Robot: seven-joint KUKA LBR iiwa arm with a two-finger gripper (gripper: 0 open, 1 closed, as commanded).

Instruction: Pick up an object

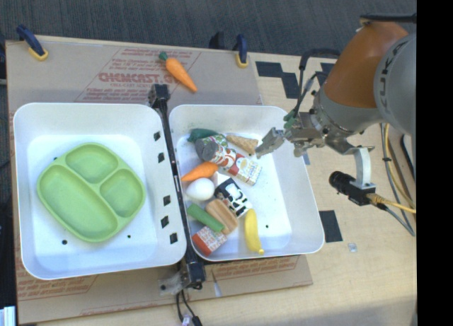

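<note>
Toys (221, 183) lie heaped along the left side of the right bin (301, 208). The gripper (267, 142) hangs over that bin's far right part, holding nothing; I cannot tell how its jaws stand. A green tray (90, 191) fills the left bin (28, 126).

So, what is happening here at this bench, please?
A grey robot arm reaches in from the right over the right bin, which holds a pile of toy food: a banana, an egg, a carrot and some small packages. Its end effector hangs above the upper part of the pile and holds nothing that I can see. The left bin holds a green divided plate. Another carrot lies outside on the cardboard.
</note>
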